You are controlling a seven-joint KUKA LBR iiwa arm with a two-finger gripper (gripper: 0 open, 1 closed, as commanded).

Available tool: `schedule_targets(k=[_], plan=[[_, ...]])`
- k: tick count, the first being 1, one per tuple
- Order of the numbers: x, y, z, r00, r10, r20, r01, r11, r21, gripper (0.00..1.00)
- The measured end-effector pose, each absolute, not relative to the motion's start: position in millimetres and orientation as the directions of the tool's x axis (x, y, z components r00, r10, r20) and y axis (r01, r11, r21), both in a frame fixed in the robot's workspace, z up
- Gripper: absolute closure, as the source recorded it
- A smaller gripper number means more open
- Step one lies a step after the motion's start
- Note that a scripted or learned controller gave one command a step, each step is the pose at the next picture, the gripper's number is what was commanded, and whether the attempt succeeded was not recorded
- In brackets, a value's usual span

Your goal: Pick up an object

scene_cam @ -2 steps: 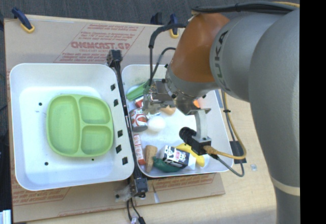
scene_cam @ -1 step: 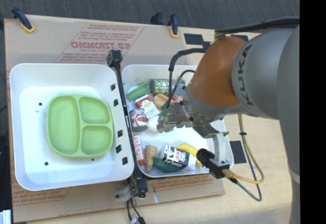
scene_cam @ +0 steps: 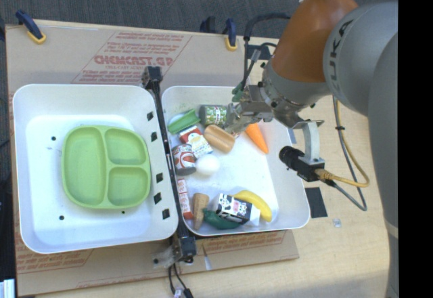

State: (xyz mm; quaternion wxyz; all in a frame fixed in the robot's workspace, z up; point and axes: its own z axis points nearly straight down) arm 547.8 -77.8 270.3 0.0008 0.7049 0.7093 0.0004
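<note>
The right bin (scene_cam: 287, 212) holds several toy foods: a bread roll (scene_cam: 218, 139), an orange carrot (scene_cam: 256, 137), a green-labelled can (scene_cam: 214, 114), a white egg (scene_cam: 207, 165), a banana (scene_cam: 255, 204) and a black-and-white milk carton (scene_cam: 234, 208). My gripper (scene_cam: 238, 119) hangs low over the back of this bin, between the can and the carrot and just above the bread roll. The arm's wrist covers most of it, and no object shows between its fingers.
The left bin (scene_cam: 27, 154) holds a green divided plate (scene_cam: 106, 167). More small items lie along the right bin's left wall: a green piece (scene_cam: 183, 121), a red-and-white packet (scene_cam: 194, 143), a soda can (scene_cam: 183, 158), a cork-like cylinder (scene_cam: 200, 207). Cables and clamps run along the bins' edges.
</note>
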Motion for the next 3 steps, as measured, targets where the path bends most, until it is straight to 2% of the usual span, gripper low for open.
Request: schedule_targets(k=[1,2,3], plan=[[475.9,-106.7,193.0,-0.005,1.000,0.000,1.000,0.005,-0.003,1.00],[485.8,-120.4,240.3,-0.005,1.000,-0.001,1.000,0.005,0.001,1.00],[477.6,-76.0,260.3,-0.006,1.000,0.000,1.000,0.006,0.003,1.00]])
